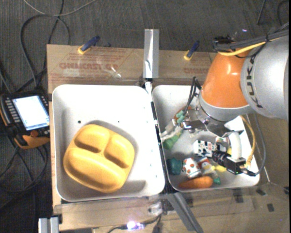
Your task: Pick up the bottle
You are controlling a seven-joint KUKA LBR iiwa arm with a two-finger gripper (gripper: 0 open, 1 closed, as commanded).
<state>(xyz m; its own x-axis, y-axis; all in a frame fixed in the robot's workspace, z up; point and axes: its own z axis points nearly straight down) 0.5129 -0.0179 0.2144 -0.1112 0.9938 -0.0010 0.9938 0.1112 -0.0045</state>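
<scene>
Nearest: arm [242, 76], orange band over right bin [160, 130], wrist above the clutter; grip state impossible to tell.
Left bin [58, 144]: yellow sectioned tray [100, 156], centre.
Right bin: probable bottle, green-capped [170, 139], at 9 o'clock; teal piece [174, 166], carrot [198, 182] at 6.
Advised: descend squarely over bottle, clear of bin wall.
</scene>
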